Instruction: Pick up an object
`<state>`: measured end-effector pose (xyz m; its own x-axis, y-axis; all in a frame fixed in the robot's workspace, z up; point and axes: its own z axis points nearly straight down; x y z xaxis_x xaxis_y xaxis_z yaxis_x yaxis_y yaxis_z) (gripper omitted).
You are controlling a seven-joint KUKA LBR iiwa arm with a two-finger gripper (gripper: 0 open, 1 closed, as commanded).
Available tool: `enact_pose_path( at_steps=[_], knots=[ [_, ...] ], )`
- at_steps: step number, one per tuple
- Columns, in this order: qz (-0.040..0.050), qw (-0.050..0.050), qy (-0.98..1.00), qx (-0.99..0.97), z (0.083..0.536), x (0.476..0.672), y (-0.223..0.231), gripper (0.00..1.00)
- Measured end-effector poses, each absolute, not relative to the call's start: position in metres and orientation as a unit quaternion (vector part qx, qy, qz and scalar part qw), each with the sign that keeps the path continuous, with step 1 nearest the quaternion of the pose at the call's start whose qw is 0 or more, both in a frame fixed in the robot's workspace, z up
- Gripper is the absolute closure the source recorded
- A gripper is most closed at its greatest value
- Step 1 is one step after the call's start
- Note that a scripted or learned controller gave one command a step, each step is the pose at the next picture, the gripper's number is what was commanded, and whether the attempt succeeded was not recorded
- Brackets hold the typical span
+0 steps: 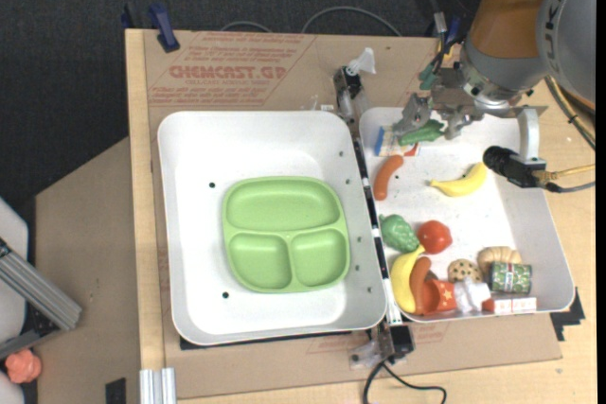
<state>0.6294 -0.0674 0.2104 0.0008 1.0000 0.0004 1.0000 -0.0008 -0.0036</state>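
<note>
At the near edge of the right bin (559,272) lies a crowded heap — a yellow banana (405,279), a small green can (510,278), a cookie (461,271) and some packets touching one another. A reach into that heap could catch two things at once or push them against the bin wall. Just beyond sit a red tomato (435,235) and a green leafy vegetable (399,232), side by side. The left bin (189,232) holds a green divided plate (284,233).

Farther back, a second small banana (459,182) and an orange sausage (386,176) lie apart on bare floor — easier targets, in my judgement. The gripper (424,126) hangs over the far left corner of the right bin; whether the fingers are spread or closed, I cannot tell. The sausage lies nearest, at about seven o'clock from it; the small banana at about five o'clock. A descent so near the bin wall risks striking the rim.
</note>
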Motion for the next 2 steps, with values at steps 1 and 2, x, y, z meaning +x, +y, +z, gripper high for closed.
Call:
enact_pose_path(
  at_steps=[1,2],
  knots=[
    [0.0024,0.001,-0.705,-0.709,0.188,0.606,-0.127,1.0],
    [-0.0003,0.002,-0.708,-0.706,0.228,0.571,-0.072,1.0]
  ],
)
